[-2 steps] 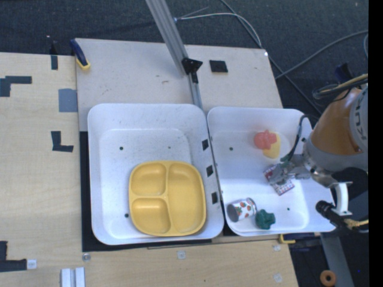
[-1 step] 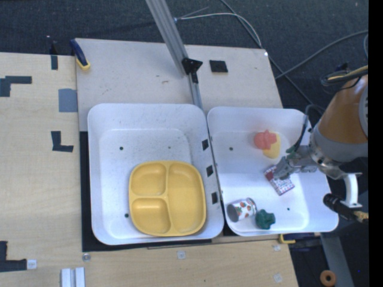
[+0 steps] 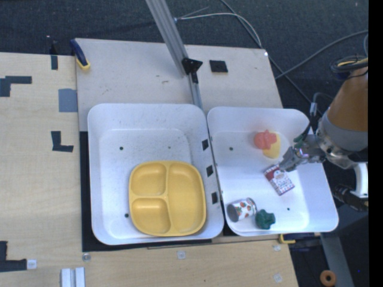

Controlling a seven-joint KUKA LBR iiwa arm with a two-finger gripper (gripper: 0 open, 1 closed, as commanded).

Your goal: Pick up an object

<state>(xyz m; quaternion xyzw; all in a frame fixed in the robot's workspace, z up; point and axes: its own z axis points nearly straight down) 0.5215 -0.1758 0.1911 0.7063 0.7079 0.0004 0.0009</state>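
- Two white bins sit side by side: the right bin (image 3: 311,211) lies under my gripper (image 3: 289,162), the left bin (image 3: 102,160) is well off to its left.
- One yellow divided plate (image 3: 167,197), with three compartments, rests in the left bin, far to the left of my gripper and a little nearer the camera.
- One small red-and-white packet (image 3: 279,180) lies flat in the right bin, just beside my gripper on its near side; I cannot tell whether I touch it.
- One pink and yellow toy (image 3: 267,142) sits close by, left of and beyond my gripper.
- One small printed can (image 3: 242,209) lies on its side, left of my gripper and nearer the camera.
- One green lump (image 3: 265,219) sits just right of that can.
- My gripper hangs low above the right bin's floor; how wide it stands I cannot tell, and nothing shows held in it.
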